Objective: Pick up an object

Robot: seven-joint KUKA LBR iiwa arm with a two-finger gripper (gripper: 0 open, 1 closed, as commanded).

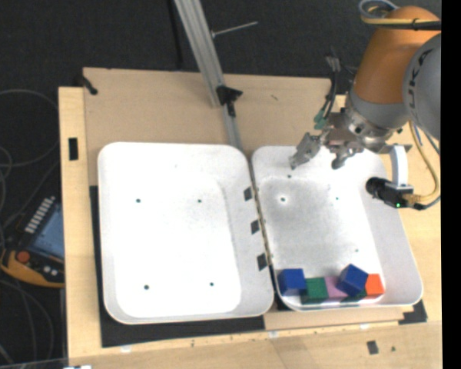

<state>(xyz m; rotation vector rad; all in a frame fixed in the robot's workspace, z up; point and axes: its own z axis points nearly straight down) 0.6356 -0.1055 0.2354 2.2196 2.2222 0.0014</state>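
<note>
Several small blocks lie along the near edge of the right bin [384, 229]: a blue block [292, 279], a green block [316, 288], a pink block [336, 288], a second blue block [354, 278] and an orange block [374, 284]. My gripper [322, 155] hangs over the far edge of the right bin, well away from the blocks. Its two fingers are spread apart with nothing between them.
The left bin [177, 229] sits beside the right one, joined by black clips along the shared edge. A slanted metal pole [203, 48] rises from the far side of the bench. Cables and a handheld pendant [42, 241] lie left of the bench.
</note>
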